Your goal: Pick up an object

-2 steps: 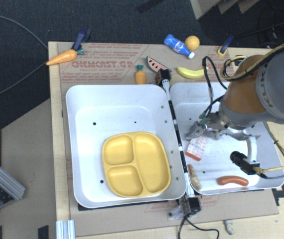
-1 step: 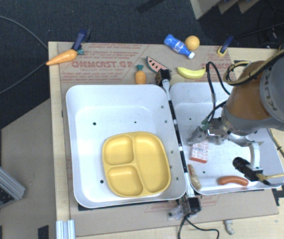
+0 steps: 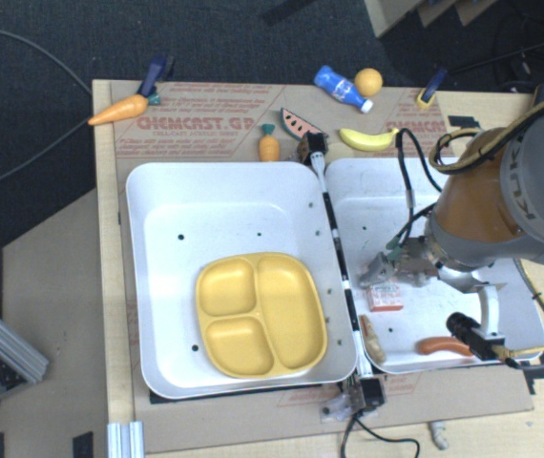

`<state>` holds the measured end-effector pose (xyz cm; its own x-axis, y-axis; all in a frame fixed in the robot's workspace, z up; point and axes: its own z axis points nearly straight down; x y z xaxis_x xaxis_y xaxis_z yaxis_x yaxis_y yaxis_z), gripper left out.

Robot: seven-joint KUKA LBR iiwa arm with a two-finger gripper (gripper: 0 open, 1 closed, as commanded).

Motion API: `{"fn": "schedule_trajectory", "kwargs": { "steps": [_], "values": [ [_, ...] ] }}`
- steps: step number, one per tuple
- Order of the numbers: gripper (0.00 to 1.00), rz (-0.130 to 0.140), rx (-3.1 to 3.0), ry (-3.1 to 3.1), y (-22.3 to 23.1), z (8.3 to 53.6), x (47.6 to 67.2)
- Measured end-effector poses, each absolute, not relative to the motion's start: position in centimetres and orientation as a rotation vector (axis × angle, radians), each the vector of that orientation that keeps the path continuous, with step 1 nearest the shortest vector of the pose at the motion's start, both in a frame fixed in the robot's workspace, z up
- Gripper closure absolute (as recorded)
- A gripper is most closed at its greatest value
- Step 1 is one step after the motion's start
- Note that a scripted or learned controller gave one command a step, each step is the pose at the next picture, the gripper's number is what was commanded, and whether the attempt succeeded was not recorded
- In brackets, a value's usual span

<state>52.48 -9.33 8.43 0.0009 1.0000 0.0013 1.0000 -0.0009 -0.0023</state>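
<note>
My gripper hangs low over the left part of the right bin, at the end of the grey and orange arm. Just below it a small white and red packet lies on the bin floor. An orange sausage-shaped piece rests near the bin's front wall. A thin brown piece lies in the front left corner. The view does not show anything held. In the left bin sits a yellow divided plate.
Behind the bins on the cardboard lie a banana, a blue bottle, an orange ball, a watermelon slice, a small orange toy and a carrot. Blue clips hold the back edge.
</note>
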Motion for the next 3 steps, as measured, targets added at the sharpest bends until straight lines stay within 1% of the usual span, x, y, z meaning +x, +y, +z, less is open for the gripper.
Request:
{"fn": "schedule_trajectory", "kwargs": {
  "steps": [1,2,3],
  "values": [
    [0.00,0.001,-2.221,-2.219,-10.0,8.4,52.0],
    [0.00,-0.001,-2.226,-2.223,-15.8,17.3,54.5],
    [0.00,0.000,-2.218,-2.221,-10.2,13.4,56.4]
  ]
}}
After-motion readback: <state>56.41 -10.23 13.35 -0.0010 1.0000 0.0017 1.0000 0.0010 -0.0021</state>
